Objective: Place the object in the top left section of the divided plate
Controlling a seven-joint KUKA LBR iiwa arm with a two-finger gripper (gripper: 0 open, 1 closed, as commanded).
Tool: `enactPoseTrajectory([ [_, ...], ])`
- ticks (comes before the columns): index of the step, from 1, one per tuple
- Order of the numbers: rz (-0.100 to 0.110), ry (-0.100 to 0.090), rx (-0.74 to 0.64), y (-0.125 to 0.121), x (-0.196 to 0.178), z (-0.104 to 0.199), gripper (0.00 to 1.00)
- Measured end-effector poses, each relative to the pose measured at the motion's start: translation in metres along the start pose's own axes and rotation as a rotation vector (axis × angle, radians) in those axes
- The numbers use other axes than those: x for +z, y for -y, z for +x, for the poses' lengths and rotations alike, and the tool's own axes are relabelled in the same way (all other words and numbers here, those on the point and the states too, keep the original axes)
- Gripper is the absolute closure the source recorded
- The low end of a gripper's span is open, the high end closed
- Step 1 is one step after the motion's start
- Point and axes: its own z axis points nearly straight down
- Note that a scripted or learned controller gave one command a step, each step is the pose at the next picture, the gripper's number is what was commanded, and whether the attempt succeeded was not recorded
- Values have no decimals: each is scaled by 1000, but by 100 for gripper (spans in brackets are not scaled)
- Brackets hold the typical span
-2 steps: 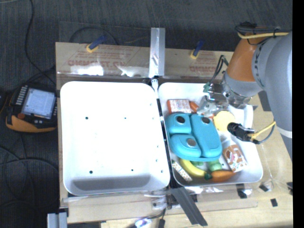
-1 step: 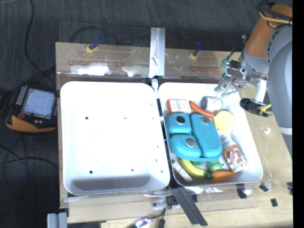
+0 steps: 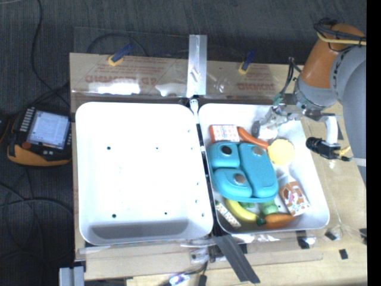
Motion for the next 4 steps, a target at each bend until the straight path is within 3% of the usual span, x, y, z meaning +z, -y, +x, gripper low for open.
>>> enactPoseTrajectory([
  [1,20,-8,-284,57,8,-2,100],
  [2,40,-12,-30,5,5,4,100],
  [3,15,-20,-931,80,-26,-24,100],
  [4,14,-21,-932,80,-26,-24,0],
])
